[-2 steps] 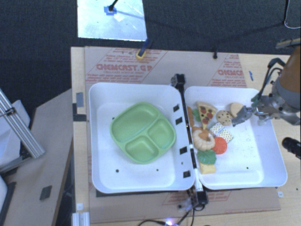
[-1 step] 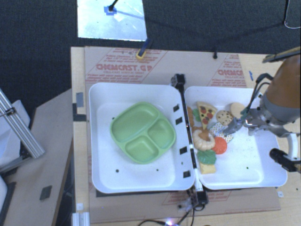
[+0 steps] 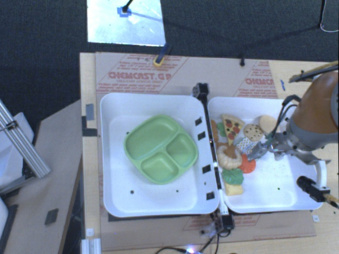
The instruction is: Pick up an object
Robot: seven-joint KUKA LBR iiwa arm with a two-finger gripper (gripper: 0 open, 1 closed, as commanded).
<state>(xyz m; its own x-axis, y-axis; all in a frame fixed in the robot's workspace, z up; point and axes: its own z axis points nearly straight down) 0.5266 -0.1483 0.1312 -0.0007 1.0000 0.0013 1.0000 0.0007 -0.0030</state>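
In the right bin (image 3: 275, 194) lies a cluster of toy foods: a pizza slice (image 3: 232, 126), a chocolate-chip cookie (image 3: 253, 132), a pale round piece (image 3: 268, 123), a tan ring-shaped piece (image 3: 230, 157), a red piece (image 3: 247, 166) and a green-and-yellow piece (image 3: 233, 180). My gripper (image 3: 259, 150) reaches in from the right and hangs low over the cluster's right side, just below the cookie and above the red piece. The arm's orange band (image 3: 318, 110) sits above it.
The left bin (image 3: 122, 194) holds a green three-compartment plate (image 3: 161, 149). A black divider with clips (image 3: 207, 142) runs between the bins. A black part of the arm (image 3: 310, 187) lies over the right bin's lower right corner.
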